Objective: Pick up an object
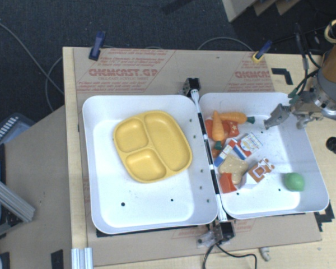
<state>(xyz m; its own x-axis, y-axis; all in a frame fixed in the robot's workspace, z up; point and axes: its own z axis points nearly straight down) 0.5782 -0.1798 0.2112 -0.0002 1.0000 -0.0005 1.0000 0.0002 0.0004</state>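
Two white bins are set side by side; the left bin (101, 206) bears a yellow divided plate (152, 145), and the right bin (308, 167) holds the small things. A green ball (294, 181) lies alone near the right wall, well apart from the pile of toy carrots (224, 122) and small cartons (243, 150) by the inner wall. The ball is judged light, smooth and prone to roll, so it is best taken across its middle. The gripper (283, 116) hangs above the bin's far right part; whether its fingers are spread or closed cannot be told. Nothing is seen held. The arm is cut off at the edge.
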